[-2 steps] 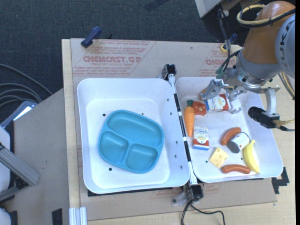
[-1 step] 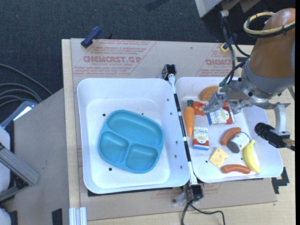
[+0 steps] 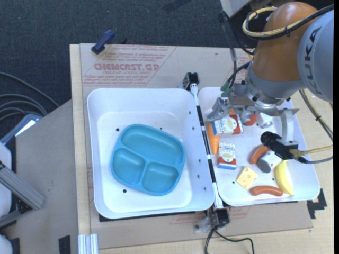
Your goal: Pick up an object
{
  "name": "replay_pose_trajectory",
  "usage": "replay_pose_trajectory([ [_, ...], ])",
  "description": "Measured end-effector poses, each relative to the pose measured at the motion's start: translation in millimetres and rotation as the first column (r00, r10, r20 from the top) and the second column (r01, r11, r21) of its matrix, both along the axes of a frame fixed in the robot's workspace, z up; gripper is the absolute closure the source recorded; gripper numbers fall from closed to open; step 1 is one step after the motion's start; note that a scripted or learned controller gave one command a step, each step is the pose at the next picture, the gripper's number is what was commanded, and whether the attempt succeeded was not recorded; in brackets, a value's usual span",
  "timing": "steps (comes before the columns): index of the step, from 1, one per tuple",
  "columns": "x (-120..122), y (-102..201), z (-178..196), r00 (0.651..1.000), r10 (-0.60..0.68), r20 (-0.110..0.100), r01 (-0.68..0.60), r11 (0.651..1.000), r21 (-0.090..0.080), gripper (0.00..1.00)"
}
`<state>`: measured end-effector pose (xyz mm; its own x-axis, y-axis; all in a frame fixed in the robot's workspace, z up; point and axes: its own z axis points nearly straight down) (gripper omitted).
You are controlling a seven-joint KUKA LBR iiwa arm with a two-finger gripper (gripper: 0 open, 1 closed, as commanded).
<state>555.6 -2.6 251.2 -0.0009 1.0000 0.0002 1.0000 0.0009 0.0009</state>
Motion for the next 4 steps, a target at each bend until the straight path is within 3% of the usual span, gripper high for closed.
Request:
replay_pose_trajectory([
  [1,111.0,-20.8,4.9,1.0,0.0,0.0,0.0,1.0,-0.001,1.0],
  [2,111.0,-20.6,5.1,1.0,0.0,0.0,0.0,1.0,-0.001,0.0],
  [3,109.6,-91.1,-149.0,1.0,-0.002,-0.005,0.002,1.0,0.0,0.0],
  [4,111.3,-90.1,-136.9,1.0,0.0,0.0,0.0,1.0,-0.001,1.0],
])
